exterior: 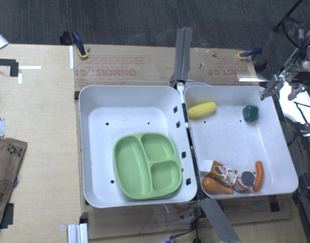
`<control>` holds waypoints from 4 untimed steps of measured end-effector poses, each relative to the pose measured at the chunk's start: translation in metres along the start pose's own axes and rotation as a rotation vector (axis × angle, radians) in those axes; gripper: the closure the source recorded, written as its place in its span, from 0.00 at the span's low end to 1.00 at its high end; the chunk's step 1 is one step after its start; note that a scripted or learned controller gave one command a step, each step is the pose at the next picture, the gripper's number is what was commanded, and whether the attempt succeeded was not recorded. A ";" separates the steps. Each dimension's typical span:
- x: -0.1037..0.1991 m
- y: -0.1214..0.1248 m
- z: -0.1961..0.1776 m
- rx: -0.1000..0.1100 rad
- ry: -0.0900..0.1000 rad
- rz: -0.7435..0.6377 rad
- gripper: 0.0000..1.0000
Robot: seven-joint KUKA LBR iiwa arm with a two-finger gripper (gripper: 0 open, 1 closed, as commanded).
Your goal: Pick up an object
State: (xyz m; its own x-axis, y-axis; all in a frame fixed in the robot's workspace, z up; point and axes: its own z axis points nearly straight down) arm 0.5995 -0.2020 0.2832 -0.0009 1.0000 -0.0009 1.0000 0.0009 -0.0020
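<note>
Corn cob [202, 110], the likeliest pick, lies in the right bin [231, 135] against its far wall, just beside the divider with the left bin [94, 135]; its long axis runs along that wall, tip toward the divider. Judged light, stiff and somewhat slick; best gripped across the middle. Green object [250, 113] sits further along the same wall. Claw state: cannot tell.

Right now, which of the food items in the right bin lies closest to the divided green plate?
The yellow corn cob, alone near the right bin's far left corner. The carrot and sausage lie at the near edge.
</note>
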 end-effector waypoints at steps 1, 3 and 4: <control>0.019 0.060 0.128 0.000 0.000 0.005 0.00; 0.105 0.066 0.179 -0.022 -0.003 0.022 0.00; 0.105 0.068 0.166 -0.030 -0.004 0.021 1.00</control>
State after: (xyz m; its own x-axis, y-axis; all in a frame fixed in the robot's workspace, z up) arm 0.6670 -0.0970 0.1174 0.0197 0.9998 -0.0045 0.9994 -0.0196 0.0279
